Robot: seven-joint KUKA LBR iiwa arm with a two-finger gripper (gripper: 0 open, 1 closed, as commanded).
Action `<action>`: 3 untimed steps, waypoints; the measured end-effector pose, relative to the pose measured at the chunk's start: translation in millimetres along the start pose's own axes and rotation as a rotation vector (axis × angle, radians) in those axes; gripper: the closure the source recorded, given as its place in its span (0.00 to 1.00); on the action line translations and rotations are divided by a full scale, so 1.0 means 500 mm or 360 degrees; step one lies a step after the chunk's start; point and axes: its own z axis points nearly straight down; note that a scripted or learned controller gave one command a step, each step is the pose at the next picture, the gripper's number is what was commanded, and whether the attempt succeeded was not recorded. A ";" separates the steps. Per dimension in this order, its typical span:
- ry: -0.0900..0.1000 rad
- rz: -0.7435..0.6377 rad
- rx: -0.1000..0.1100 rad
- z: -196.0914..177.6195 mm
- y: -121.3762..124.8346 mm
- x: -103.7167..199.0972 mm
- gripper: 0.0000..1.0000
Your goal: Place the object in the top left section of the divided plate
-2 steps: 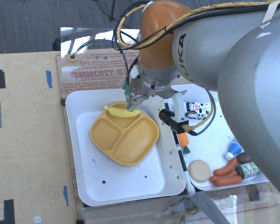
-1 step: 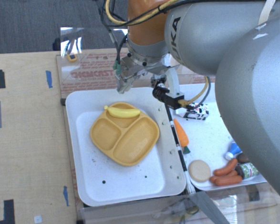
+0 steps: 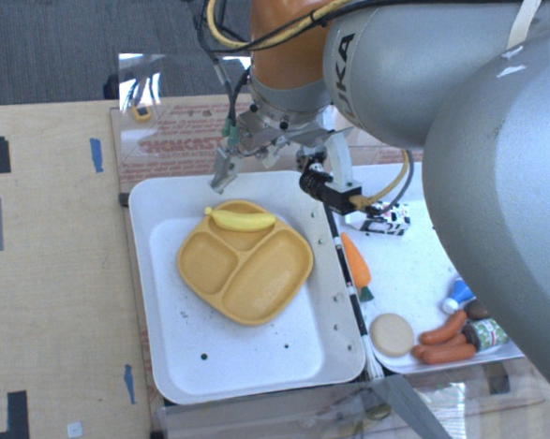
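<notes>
Wood-tone bench with blue tape marks, two white bins side by side. "KUKA" lettering partly readable on the grey arm. Banana lies in the yellow plate's upper section in the left bin, long axis roughly left-right. Gripper sits above the bin's far edge, fingers spread, nothing between them. Right bin has a carrot, sausages, a cookie.

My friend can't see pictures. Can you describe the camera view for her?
A banana lies in a section of the yellow divided plate in the left white bin. The robot's gripper hovers above; a carrot lies in the right bin.
</notes>
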 end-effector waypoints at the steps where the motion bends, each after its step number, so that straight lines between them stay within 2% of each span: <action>1: 0.0004 -0.0002 0.0005 0.180 -0.166 0.083 0.00; 2: 0.0005 0.0044 0.0009 0.110 -0.257 0.128 0.00; 3: 0.0006 0.0052 0.0008 0.091 -0.256 0.123 1.00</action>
